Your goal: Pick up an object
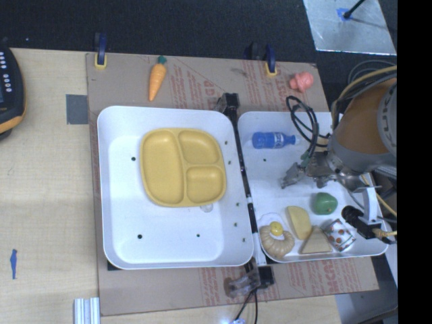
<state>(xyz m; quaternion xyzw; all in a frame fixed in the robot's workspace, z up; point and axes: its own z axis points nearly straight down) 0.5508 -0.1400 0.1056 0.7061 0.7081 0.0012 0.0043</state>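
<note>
We see claw [295,176] low in right bin [270,208], grip state unclear; blue bottle [272,140] and green ball [324,202] nearby.

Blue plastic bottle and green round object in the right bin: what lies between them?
In the camera view, the gripper sits over bare white bin floor between the blue plastic bottle and the green round object.

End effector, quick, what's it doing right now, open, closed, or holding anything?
End effector: low over the right bin, below the blue bottle; open or closed cannot be told, and nothing is seen held.
</note>
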